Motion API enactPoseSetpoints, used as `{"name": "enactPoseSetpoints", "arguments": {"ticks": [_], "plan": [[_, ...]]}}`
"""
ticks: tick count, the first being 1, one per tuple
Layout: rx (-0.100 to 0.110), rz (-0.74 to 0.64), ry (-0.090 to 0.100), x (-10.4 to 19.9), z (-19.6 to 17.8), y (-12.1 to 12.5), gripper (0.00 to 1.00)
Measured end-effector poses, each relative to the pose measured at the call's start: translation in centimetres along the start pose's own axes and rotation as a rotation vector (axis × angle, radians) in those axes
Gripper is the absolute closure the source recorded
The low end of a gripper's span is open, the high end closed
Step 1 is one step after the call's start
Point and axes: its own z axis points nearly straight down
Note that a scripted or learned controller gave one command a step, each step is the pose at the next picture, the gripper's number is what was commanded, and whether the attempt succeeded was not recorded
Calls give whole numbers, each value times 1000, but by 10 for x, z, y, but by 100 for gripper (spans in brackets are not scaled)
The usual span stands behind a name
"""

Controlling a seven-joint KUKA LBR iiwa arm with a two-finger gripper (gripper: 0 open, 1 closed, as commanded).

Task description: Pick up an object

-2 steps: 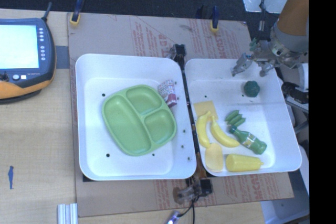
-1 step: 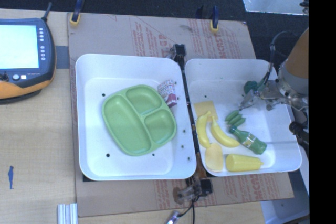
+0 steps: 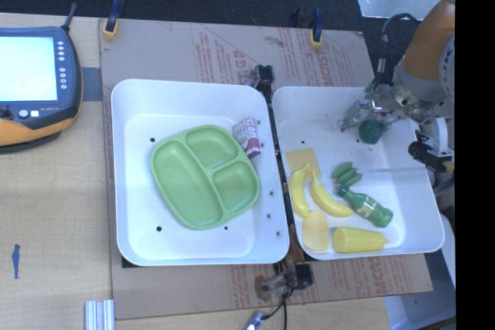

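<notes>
The gripper (image 3: 370, 120) hangs over the far part of the right bin (image 3: 433, 239), with the grey arm (image 3: 433, 50) and its orange band rising behind it toward the right. A dark green ball (image 3: 370, 130) sits right at the fingertips; the metal fingers splay out to either side above it, and I cannot tell whether they grip it or merely stand over it, nor how far apart the jaws are.

Taking the ball as the landmark, the other loose things lie nearer the camera. A small green piece (image 3: 346, 175) lies just nearer than the ball and a little left. A green bottle (image 3: 369, 206) lies nearer again, touching a banana (image 3: 327, 200). A second banana (image 3: 298, 192) and a pale yellow slab (image 3: 302, 160) lie to the left of these. A yellow cylinder (image 3: 358, 240) and a pale round piece (image 3: 315, 232) rest at the near wall, furthest from the ball.

Well to the left of the ball, the left bin (image 3: 131, 239) holds a green divided plate (image 3: 205, 176), with a small red-and-white can (image 3: 248, 135) at the plate's far right edge. Far left on the bench lies a pendant (image 3: 35, 85) with a white screen.
</notes>
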Motion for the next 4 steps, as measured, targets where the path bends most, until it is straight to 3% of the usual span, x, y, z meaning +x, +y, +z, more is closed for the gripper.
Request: {"name": "enactPoseSetpoints", "arguments": {"ticks": [1,2,3,4], "plan": [[1,-1,-1,32,0,-88,0],[1,-4,-1,82,1,-137,0],[2,-6,-2,80,-10,-136,100],[2,-6,-3,80,-9,-136,0]]}}
